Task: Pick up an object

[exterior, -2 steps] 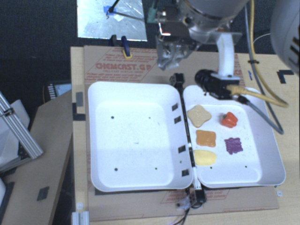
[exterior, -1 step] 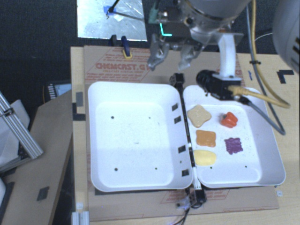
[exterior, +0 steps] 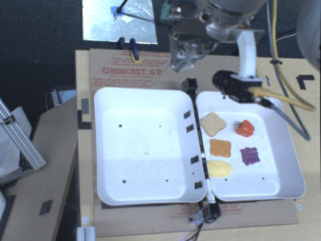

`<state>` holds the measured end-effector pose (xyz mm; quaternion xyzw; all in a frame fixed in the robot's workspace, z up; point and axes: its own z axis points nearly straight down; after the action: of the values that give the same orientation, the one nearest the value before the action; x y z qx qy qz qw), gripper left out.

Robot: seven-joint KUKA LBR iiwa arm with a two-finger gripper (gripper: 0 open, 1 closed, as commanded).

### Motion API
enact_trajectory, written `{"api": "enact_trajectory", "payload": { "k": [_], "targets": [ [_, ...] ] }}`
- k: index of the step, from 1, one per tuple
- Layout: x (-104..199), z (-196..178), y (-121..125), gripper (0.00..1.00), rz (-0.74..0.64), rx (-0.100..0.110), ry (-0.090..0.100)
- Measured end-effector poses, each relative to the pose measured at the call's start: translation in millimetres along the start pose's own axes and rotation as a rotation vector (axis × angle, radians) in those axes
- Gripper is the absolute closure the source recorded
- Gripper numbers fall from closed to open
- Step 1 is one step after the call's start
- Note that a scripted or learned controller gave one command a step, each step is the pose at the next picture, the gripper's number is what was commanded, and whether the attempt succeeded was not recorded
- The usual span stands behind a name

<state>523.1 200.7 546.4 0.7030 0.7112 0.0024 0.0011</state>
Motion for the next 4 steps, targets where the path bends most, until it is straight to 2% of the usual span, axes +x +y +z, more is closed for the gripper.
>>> {"api": "enact_trajectory", "payload": {
  "k": [1, 2, 3, 4],
  "targets": [
    [35, 13, 26, 1.0, 0.005, 0.004, -0.001],
    [33, 0, 26, 1.0, 0.002, 0.0, 0.0],
    [-57, 61, -15, 1.0, 0.018, 0.011, -0.004],
    [2, 71, 49, 1.0, 0.005, 0.0, 0.0]
  ]
}}
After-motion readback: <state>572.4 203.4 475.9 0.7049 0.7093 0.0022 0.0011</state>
